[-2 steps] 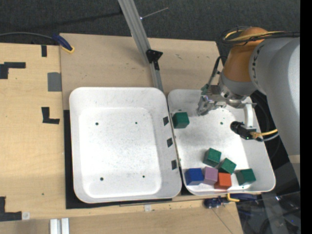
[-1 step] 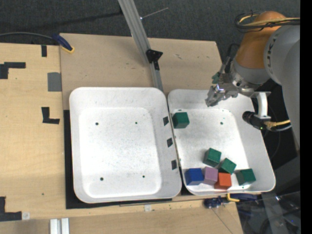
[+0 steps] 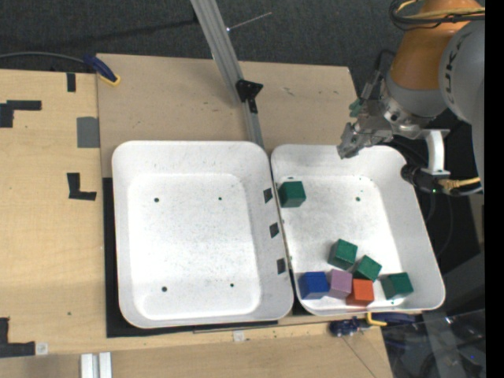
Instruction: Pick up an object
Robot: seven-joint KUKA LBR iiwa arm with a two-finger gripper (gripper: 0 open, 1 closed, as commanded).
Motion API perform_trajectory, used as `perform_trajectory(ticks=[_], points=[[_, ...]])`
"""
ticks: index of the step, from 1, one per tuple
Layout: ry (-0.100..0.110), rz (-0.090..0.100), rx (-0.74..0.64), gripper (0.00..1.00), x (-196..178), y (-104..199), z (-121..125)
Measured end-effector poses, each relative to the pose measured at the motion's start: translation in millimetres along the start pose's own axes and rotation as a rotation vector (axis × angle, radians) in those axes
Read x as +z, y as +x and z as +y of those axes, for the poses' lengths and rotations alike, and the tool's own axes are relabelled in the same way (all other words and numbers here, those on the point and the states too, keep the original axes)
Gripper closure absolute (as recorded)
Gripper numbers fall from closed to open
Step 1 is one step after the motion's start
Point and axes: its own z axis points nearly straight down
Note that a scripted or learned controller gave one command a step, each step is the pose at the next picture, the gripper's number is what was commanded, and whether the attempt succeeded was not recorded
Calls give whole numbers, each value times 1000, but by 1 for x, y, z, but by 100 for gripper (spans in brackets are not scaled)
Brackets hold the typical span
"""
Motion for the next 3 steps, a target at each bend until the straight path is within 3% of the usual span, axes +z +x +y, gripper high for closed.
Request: perform_trajectory(ticks=[1,3], points=[[-1,-1,1,100,-53,1,1],[5,1,-3,100,-50,86,-42]])
